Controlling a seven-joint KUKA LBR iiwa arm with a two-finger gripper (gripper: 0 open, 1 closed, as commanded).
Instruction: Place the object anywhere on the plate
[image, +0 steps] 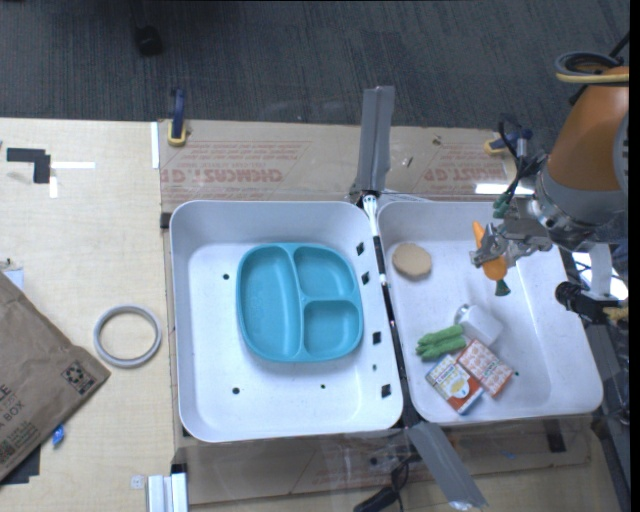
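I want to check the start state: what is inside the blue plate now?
The blue plate in the left bin shows three bare compartments, with nothing lying in them. The cookie, green toy and small box lie in the right bin. Under the plate is hidden.

One fixed camera looks down aslant on both bins (200, 330), arm (590, 150) entering right.

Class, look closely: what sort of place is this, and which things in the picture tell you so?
Probably a robotics lab test bench: a robot arm reaches over two white bins, toy food lies in one, and tape sits on the bench.
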